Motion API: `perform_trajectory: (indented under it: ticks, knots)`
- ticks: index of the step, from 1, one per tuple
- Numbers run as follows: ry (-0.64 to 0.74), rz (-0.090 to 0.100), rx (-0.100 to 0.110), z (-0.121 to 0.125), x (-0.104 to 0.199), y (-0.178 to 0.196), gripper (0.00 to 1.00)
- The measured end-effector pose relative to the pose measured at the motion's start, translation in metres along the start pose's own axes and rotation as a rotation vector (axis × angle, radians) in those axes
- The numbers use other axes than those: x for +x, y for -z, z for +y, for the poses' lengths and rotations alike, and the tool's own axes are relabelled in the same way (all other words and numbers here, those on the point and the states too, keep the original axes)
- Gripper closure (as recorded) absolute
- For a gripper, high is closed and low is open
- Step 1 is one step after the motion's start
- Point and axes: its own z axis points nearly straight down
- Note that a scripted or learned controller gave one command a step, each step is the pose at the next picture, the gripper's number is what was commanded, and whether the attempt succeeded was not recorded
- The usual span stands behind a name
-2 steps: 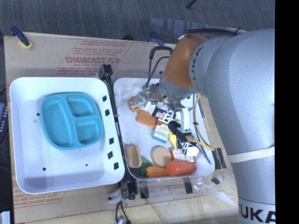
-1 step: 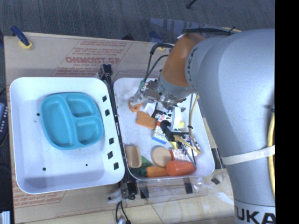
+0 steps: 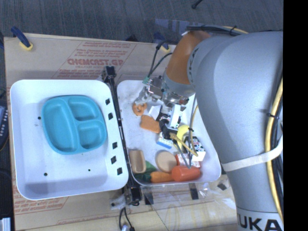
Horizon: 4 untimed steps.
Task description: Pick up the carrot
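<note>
**Gripper hanging over upper part of right bin; carrot lying at bin's lower edge**

The grey arm with the orange band (image 3: 185,61) is reaching in from three o'clock and covering much of the right-hand shallow white bin (image 3: 126,129). Its two-finger gripper (image 3: 154,96) is hanging over the twelve o'clock end of that bin, amid wiring and metal fittings. Whether the gripper is open or closed cannot be told, the view there being too cluttered.

The long orange carrot (image 3: 161,177) is lying flat at the six o'clock edge of the right bin, well apart from the gripper. A red rounded item (image 3: 185,173) is lying just beside it at three o'clock. A dark green item (image 3: 150,167) is showing at the carrot's eleven o'clock, partly hidden. A tan bread-like slice (image 3: 138,160) is sitting at the carrot's ten o'clock, and a round tan disc (image 3: 166,160) is resting near twelve o'clock of it.

Nearer the gripper, a small round orange piece (image 3: 139,109) is sitting at its seven o'clock, and an orange wedge-shaped block (image 3: 150,124) is lying at six o'clock. A yellow curved object (image 3: 183,131) is lying towards the bin's three o'clock side.

The left-hand shallow white bin (image 3: 29,177) is holding a light-blue divided plastic tray (image 3: 74,124). Both bins are resting on a brown cardboard sheet (image 3: 96,57) printed in red.
</note>
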Motion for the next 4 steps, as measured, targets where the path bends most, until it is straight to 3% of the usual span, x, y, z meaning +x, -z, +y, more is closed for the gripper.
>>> perform_trajectory:
  ticks: [1,2,3,4]
  knots:
    - [0.086,0.003,0.031,-0.048,-0.025,-0.011,0.0]
    - [0.092,0.002,0.035,-0.048,-0.024,-0.003,1.0]
    - [0.651,0.008,0.041,0.017,-0.098,0.162,1.0]
    - [0.653,0.011,0.047,0.016,-0.097,0.159,0.0]
